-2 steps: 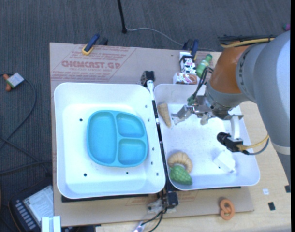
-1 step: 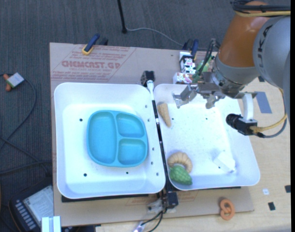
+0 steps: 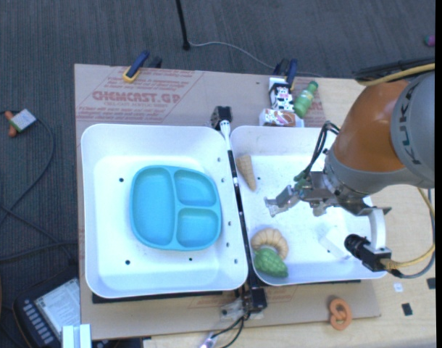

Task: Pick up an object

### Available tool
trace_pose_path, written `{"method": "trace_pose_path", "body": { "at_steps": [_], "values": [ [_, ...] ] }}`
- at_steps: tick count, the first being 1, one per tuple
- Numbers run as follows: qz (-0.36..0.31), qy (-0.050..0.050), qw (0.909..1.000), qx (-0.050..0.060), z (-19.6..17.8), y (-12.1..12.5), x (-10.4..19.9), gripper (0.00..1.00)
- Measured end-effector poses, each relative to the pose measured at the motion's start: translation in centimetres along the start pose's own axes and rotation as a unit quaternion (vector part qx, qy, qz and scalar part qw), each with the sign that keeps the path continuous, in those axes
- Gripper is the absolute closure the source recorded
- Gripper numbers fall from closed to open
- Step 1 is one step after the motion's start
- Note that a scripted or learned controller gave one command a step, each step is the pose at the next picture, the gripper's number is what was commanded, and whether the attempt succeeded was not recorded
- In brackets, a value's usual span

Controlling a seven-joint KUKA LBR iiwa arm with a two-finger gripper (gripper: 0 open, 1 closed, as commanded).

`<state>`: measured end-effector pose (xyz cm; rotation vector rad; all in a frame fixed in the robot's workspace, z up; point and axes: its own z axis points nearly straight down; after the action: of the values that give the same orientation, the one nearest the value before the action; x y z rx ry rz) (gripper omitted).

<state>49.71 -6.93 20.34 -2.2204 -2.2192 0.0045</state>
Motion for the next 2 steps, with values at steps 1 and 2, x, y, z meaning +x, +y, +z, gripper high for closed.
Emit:
{"method": "trace_pose_path", "body": {
  "at_steps": [1,2],
  "values": [
    [0.000,0.000,1.0000,0.000,9.3,1.3,-4.0,0.00],
    [-0.001,0.000,1.0000,-0.001,10.7,5.6,-5.7,0.00]
  ]
}}
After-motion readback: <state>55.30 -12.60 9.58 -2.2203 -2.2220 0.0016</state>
